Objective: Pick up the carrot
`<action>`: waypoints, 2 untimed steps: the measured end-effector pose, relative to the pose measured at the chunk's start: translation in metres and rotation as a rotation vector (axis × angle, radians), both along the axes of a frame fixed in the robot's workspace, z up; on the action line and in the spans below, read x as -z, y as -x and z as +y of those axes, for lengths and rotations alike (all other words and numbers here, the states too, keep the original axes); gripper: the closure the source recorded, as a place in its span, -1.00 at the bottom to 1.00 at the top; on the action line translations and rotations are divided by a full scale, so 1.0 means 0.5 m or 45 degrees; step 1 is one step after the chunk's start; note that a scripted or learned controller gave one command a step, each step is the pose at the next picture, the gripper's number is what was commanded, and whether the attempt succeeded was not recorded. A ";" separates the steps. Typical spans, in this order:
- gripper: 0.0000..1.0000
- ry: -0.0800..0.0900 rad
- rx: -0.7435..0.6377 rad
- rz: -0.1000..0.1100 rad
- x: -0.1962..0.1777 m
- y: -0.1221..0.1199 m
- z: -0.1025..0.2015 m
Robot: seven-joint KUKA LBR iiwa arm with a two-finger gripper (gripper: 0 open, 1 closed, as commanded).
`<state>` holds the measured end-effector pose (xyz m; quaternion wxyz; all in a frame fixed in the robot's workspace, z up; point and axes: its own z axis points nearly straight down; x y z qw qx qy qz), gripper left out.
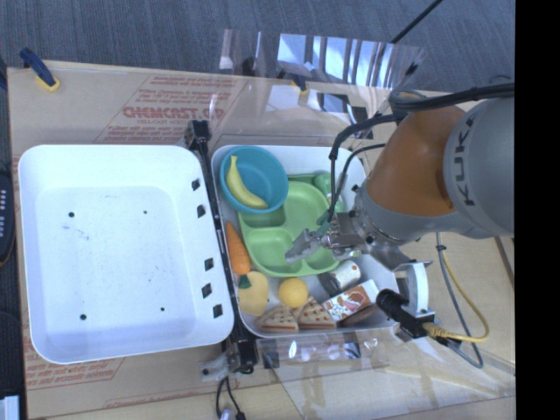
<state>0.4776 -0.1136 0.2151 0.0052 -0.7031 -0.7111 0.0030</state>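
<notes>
The orange carrot (237,248) lies lengthwise along the left wall of the right bin (289,153), between the blue bowl and a yellow fruit. My gripper (300,244) hovers over the green divided tray (282,234), a short way to the right of the carrot and not touching it. It is open, its fingers point left toward the carrot, and nothing is between them. The grey arm with its orange band (420,169) covers the right side of that bin.
The blue bowl (262,171) holds a banana (241,186). Yellow fruits (254,293) (293,291), toast pieces (280,319), a small bottle (343,276) and a printed packet (348,303) crowd the bin's front. The left bin (114,252) adjoins, divided by black clips (210,234).
</notes>
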 end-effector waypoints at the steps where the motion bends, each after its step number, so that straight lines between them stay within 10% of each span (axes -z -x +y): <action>1: -1.00 0.003 0.085 0.000 0.049 0.003 0.091; 2: -1.00 0.003 0.216 -0.012 0.245 -0.001 0.030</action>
